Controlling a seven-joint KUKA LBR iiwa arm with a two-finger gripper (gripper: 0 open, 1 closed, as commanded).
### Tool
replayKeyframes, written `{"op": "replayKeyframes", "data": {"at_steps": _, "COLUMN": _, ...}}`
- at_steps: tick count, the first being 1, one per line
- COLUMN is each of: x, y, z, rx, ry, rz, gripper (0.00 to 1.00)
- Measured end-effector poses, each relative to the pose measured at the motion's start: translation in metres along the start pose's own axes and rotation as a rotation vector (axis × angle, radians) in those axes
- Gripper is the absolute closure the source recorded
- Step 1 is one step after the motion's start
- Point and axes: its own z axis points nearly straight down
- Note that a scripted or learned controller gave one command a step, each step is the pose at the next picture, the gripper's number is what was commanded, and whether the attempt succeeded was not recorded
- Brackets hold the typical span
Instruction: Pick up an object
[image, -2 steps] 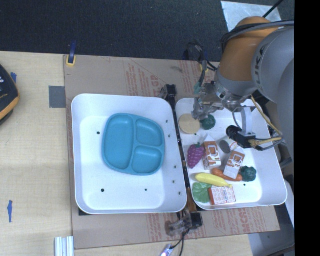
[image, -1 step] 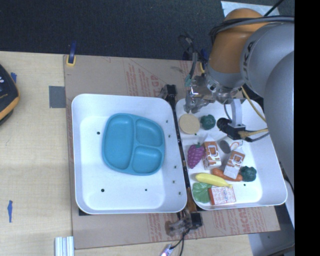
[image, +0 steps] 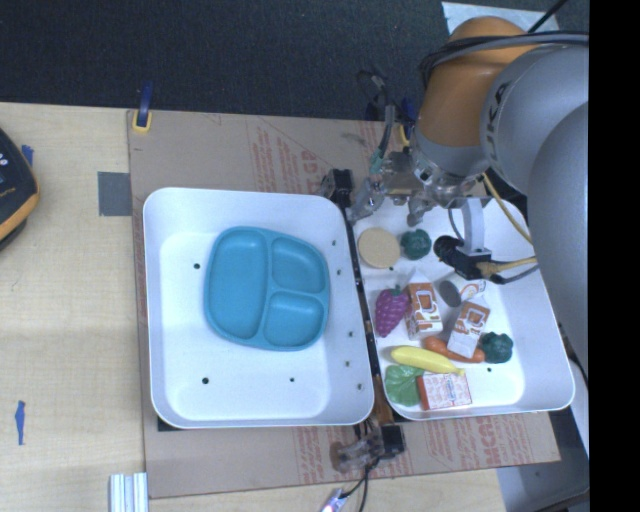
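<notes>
Banana (image: 425, 360) long axis left-right, slightly tilted; end effector (image: 420, 200) above, finger state unclear.

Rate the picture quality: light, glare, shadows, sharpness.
Camera view: even overhead light, no hard glare on the left bin; soft shadow under the blue tray; the arm looms large and slightly soft; small toys in the right bin look a bit fuzzy.

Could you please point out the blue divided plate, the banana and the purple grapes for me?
blue divided plate (image: 266, 288): camera view, on its central ridge.
banana (image: 425, 360): camera view, mid-length of the yellow fruit.
purple grapes (image: 390, 310): camera view, middle of the bunch.
</notes>
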Motion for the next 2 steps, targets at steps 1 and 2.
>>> {"op": "replayKeyframes", "data": {"at_steps": 1, "x": -0.085, "y": -0.054, "z": 0.044, "rx": 0.003, "ry": -0.003, "rz": 0.002, "gripper": 0.0}}
{"op": "replayKeyframes", "data": {"at_steps": 2, "x": -0.091, "y": -0.081, "z": 0.101, "rx": 0.003, "ry": -0.001, "rz": 0.0, "gripper": 0.0}}
